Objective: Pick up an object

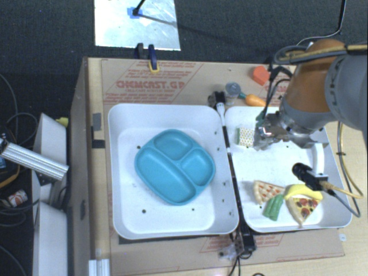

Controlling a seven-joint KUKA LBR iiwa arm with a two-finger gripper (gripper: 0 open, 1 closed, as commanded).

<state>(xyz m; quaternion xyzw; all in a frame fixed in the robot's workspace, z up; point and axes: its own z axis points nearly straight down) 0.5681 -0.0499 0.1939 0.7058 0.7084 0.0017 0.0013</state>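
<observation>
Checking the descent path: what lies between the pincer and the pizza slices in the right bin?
In the camera view, bare white floor of the right bin lies between the pincer and the pizza slices; nothing sits on that stretch.

Bench (149, 79) with two white bins (129, 154) side by side

- Smooth glossy white plastic bins (172, 226)
- Blue divided tray (174, 165), smooth plastic, slight sheen
- Matt brown cardboard sheet (150, 81) with red print under bins
- Shiny crinkled foil-like sheet (138, 17) on dark, matt carpet-like floor (40, 33)
- Arm (325, 82): grey matt shell, glossy orange band
- Toy food pieces (287, 199), plastic-looking
</observation>
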